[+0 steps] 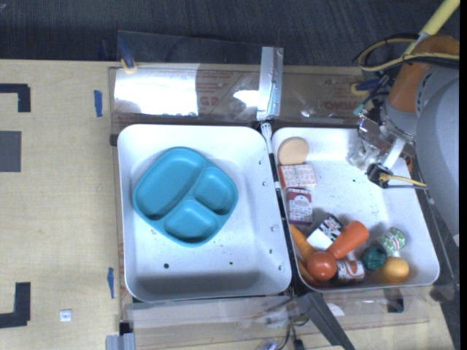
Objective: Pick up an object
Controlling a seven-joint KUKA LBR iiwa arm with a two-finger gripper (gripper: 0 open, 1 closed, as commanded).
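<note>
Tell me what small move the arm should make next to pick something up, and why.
Probably slide the gripper toward the view's left, over the round tan piece. The gripper hangs above a bare patch of the right bin, so lowering here would likely catch nothing. The tan piece looks less crowded than the pile around the orange carrot.

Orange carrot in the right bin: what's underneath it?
The carrot lies slanted over other items. A black-and-white packet shows at its upper-left side and a red-labelled can pokes out below it. What sits directly beneath its middle is covered.
</note>
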